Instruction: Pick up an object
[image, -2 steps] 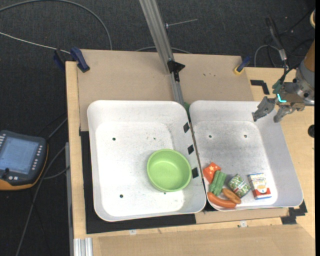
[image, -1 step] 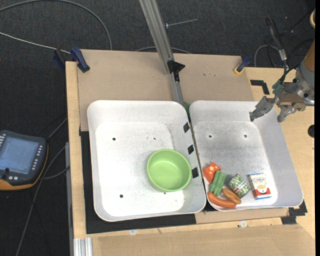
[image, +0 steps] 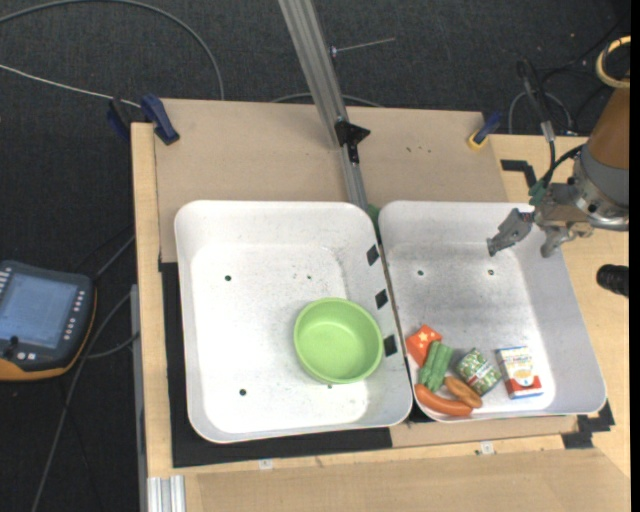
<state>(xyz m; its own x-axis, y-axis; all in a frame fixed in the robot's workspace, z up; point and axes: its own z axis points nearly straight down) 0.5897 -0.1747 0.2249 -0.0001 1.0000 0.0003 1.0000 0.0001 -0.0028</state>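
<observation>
A green bowl (image: 338, 340) sits in the left bin (image: 230, 300), near its right side. Along the front of the right bin (image: 470, 290) lie several small things: a red-orange block (image: 422, 342), a green vegetable (image: 435, 364), an orange carrot-like piece (image: 446, 400), a green-wrapped item (image: 480, 370) and a small white and orange carton (image: 519, 371). My gripper (image: 526, 237) hangs over the right bin's far right corner, well behind these things. Its two fingers stand spread apart, open, with nothing between them.
A metal pole (image: 325, 90) slants down from the top to the gap between the bins. Blue clamps (image: 160, 118) hold the board's back corners. A handheld control pendant (image: 40, 315) lies off the bench at the left.
</observation>
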